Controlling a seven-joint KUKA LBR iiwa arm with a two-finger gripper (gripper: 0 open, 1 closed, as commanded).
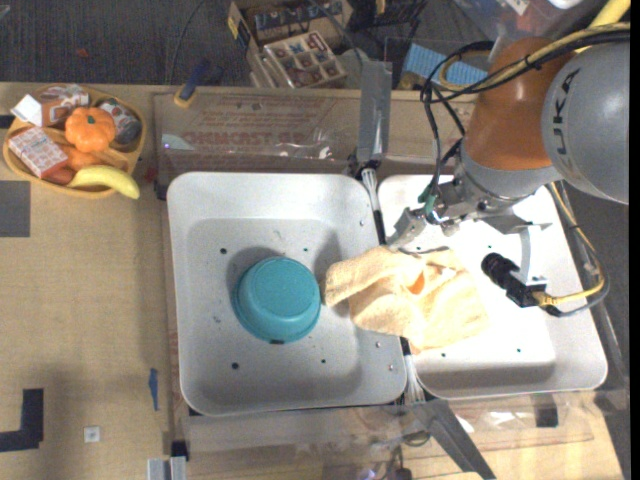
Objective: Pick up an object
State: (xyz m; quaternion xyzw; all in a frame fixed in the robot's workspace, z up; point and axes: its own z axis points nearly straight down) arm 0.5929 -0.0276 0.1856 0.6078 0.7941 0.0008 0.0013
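likely the cloth is the thing to be picked, since the gripper hangs just over its far edge, near the wall between the two bins. whether the gripper is apart or together i cannot tell; nothing shows as held. the cloth is pale yellow with an orange patch, crumpled, and lies draped over that shared wall, part in the left bin and part in the right bin. its long axis runs left to right, the right end sitting a little nearer than the left, so it crosses the wall almost squarely. its left end points at the bowl, a teal one lying upside down in the left bin, and sits just beside it, perhaps touching. the risks come from the cloth being limp and bunched. a pinch may catch only one loose fold, and that could slide out as the arm rises. coming down where the cloth covers the wall, the gripper could strike the hidden rim and stop short. if the cloth lifts from its far edge, the trailing left end may drag on the wall or nudge the bowl.
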